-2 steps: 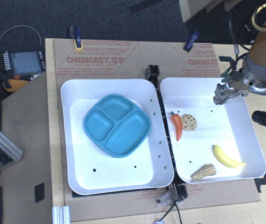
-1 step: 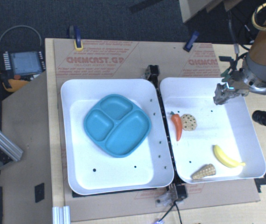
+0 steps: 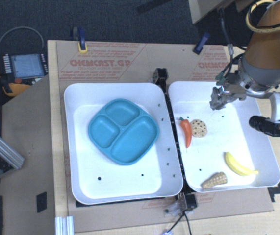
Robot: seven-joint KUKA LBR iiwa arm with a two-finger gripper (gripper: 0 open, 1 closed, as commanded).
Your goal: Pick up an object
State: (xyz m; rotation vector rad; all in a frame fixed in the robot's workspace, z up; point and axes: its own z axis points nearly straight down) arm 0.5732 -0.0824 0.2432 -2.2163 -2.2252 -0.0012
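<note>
Camera view shows the gripper [image 3: 218,102] above the right bin [image 3: 262,146]; whether it is spread or pinched I cannot tell. Nearest lies the carrot [image 3: 186,132], probably light, stiff and slick; pinch it across its middle.

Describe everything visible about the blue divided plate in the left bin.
The blue plate is a rounded-square tray of matte, plastic-looking material, moulded into three compartments: two smaller ones toward its upper left and one larger along the lower right. All three look bare. It lies flat, right side up, turned diagonally to the bin walls, roughly in the middle of the left bin. It rests on the bin floor, apart from the walls, with nothing else touching it.
</note>
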